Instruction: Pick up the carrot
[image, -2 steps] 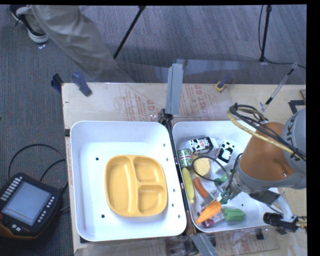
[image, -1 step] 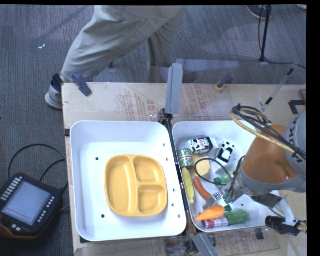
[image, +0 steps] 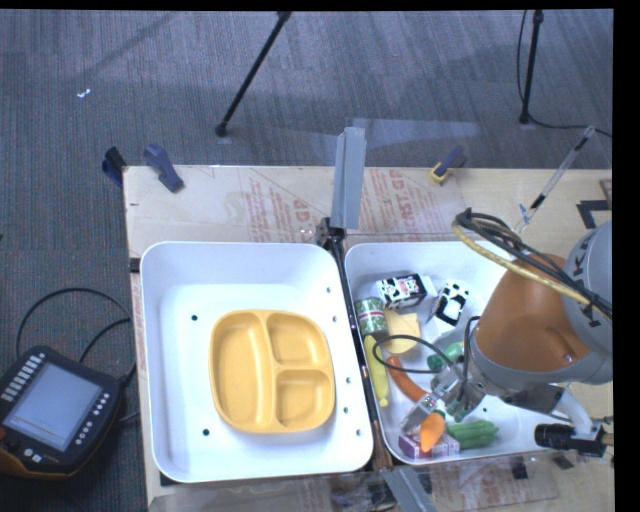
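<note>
The carrot (image: 405, 380) is a slim orange stick lying aslant in the right bin (image: 520, 445), between a yellow banana (image: 378, 372) and my gripper (image: 437, 405). My gripper hangs low over the bin's front middle, just right of the carrot's lower end. The arm's wrist covers it from above. A short orange piece (image: 432, 430) shows directly below the gripper; I cannot tell whether it touches the gripper.
The right bin also holds a green can (image: 370, 316), a pale yellow block (image: 403, 330), two black-and-white cartons (image: 402, 288), a green vegetable (image: 472, 433) and a pink box (image: 420, 447). In the left bin (image: 170, 300) lies a yellow divided plate (image: 272, 370).
</note>
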